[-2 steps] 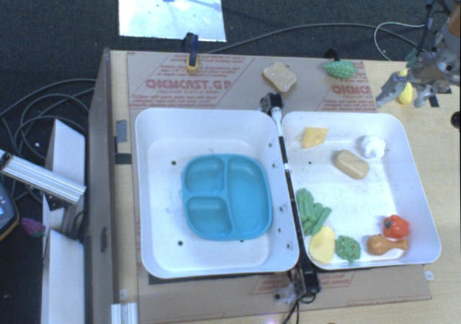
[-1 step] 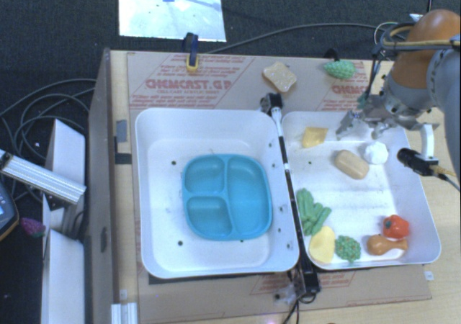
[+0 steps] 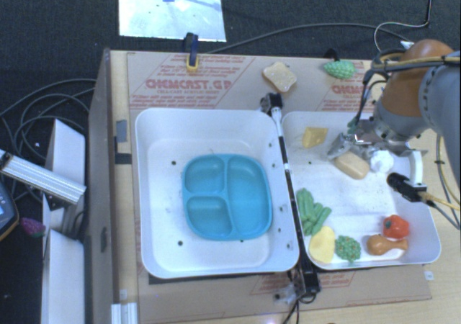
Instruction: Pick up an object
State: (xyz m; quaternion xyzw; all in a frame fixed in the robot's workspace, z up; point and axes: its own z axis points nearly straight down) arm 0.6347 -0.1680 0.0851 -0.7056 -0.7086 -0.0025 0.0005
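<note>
My gripper (image 3: 351,145) hangs low over the back part of the right bin (image 3: 429,242), with the grey arm and its orange band (image 3: 425,52) reaching in from the right. Just in front of the gripper lies a tan loaf-shaped piece (image 3: 352,165), touching or nearly touching it. A white lump (image 3: 380,162) sits to the right of that piece. To the gripper's left lies a yellow cheese wedge (image 3: 313,137). Nothing shows held in the gripper.
The right bin's front holds green beans (image 3: 311,211), a yellow piece (image 3: 323,243), broccoli (image 3: 348,248), an orange pear shape (image 3: 382,245) and a red tomato (image 3: 395,227). A blue divided plate (image 3: 227,196) lies in the left bin (image 3: 155,171). Behind the bins rest a bread slice (image 3: 279,76) and a green item (image 3: 339,68).
</note>
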